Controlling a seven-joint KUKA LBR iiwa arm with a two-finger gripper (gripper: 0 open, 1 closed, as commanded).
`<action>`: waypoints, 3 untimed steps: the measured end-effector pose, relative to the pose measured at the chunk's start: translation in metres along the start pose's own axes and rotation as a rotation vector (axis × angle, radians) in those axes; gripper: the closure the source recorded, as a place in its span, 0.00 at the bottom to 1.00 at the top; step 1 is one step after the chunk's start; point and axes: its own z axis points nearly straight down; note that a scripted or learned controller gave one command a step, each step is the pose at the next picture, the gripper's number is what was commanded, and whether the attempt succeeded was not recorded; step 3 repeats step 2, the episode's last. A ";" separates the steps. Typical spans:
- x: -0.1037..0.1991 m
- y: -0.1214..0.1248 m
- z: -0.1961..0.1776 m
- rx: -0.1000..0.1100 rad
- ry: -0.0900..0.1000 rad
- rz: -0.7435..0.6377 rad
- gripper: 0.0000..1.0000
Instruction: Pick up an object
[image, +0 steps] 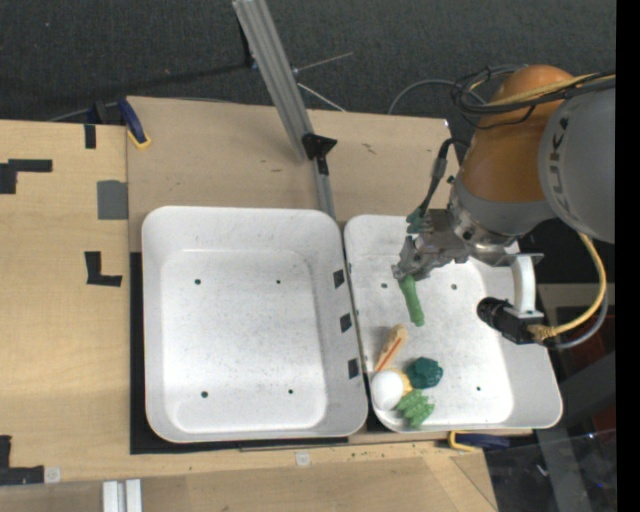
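On the counter (230, 170), the right bin (500, 390) is reached by the claw (412, 268). A green stick (412, 302) is seen hanging from its tips, apparently pinched.

White speckled bins (240, 420), green stick (412, 302), orange-banded grey arm (540, 150).

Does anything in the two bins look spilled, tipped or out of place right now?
Nothing looks spilled or damaged. A green stick hangs slanted right under the pincer in the right bin. The white ball, dark green piece and light green piece sit clustered at that bin's near-left corner.
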 end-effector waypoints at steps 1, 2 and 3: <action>0.051 -0.013 -0.002 0.000 0.000 -0.001 1.00; 0.095 -0.022 0.011 0.000 -0.001 0.000 1.00; 0.095 -0.022 0.011 0.000 -0.001 0.000 1.00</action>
